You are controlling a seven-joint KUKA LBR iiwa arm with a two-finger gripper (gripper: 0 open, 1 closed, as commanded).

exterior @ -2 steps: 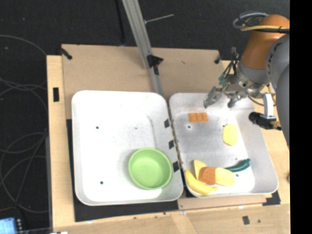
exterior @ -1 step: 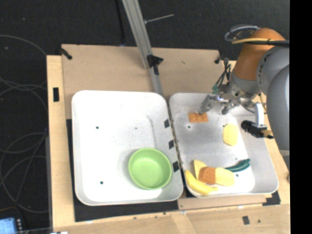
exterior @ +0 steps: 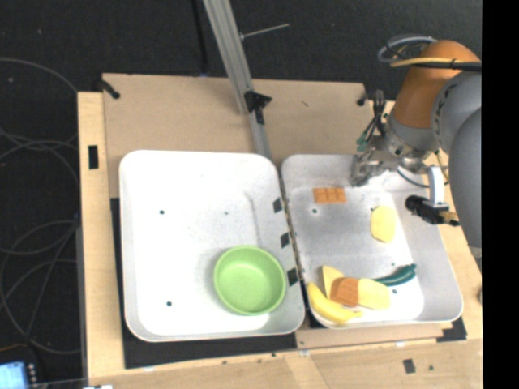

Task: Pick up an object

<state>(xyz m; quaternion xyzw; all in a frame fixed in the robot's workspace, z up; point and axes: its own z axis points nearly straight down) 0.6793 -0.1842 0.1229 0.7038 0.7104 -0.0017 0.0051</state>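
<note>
The grey arm (exterior: 454,128) with its orange band (exterior: 422,91) is reaching in from the right of the frame, and its end effector (exterior: 362,171) is hanging over the upper edge of the right white bin (exterior: 434,298), near that bin's upper middle. Whether it is wide or narrow cannot be told from this slant, since the tip is reading as a small dark and grey cluster; nothing is showing between its tips. Just below and to the left of it, a small orange waffle-like block (exterior: 329,195) is lying flat on the bin floor, near but apart from the end effector. Further right and lower, a pale yellow piece (exterior: 383,224) is sitting alone in the middle right of the same bin. Along the bin's lower edge a heap is gathering several things together: a yellow banana-like shape (exterior: 327,307) is curving along the lower left corner, a brown-orange piece (exterior: 345,292) is resting on top of it, another pale yellow piece (exterior: 375,295) is touching that on the right, and a dark green thing (exterior: 400,276) is lying just beside them to the upper right. In the left white bin (exterior: 162,185), a light green bowl (exterior: 250,279) is standing upright near the lower right corner. Both bins are lying side by side on the tan surface (exterior: 178,112), and a grey metal pole (exterior: 231,51) is slanting down from the top centre of the frame to the bins' shared upper edge.
</note>
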